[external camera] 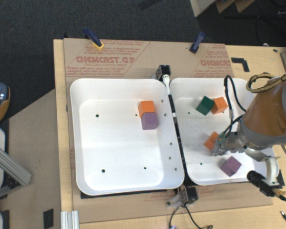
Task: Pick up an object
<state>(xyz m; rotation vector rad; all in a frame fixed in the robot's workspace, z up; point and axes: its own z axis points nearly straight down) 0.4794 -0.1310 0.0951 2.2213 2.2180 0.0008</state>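
Arm over right bin, gripper point(219, 146) down at an orange block point(211, 140).

Finger state cannot be determined; the wrist hides them. The orange block lies mid-bin, touching the gripper. A purple block point(230, 166) sits nearby; green block point(205, 105) and orange cube point(219, 104) rest at the far side. The left bin point(86, 142) holds two adjoining blocks.

I see my arm point(269, 118) entering from the right edge, orange band uppermost, wrist angled down-left, with the gripper point(222, 144) low at right of centre.
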